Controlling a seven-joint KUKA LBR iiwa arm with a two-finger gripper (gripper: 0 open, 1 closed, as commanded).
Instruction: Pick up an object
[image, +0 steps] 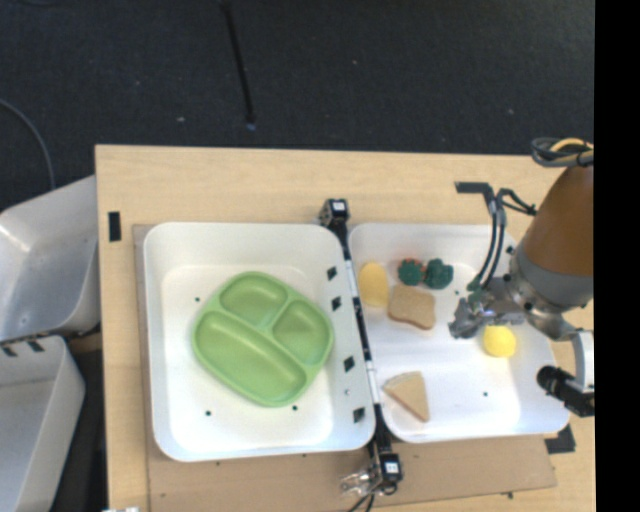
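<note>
The right bin (455, 412) holds several food toys: a yellow piece (373, 284) near the divider, two dark green broccoli pieces (424, 271), a tan bread slice (413, 307), a tan wedge (408, 395) at the front, and a yellow ball (499, 342) at the right. My gripper (470, 320) hangs low over the right bin, just left of the yellow ball and right of the bread slice. The orange band and grey wrist (560, 250) rise above it at the right edge.
A green divided plate (262, 337) lies in the left bin (180, 420). A black clip divider (352, 330) runs between the bins. Cables (492, 225) hang by the wrist. A white container (40, 270) stands off the bench's left side.
</note>
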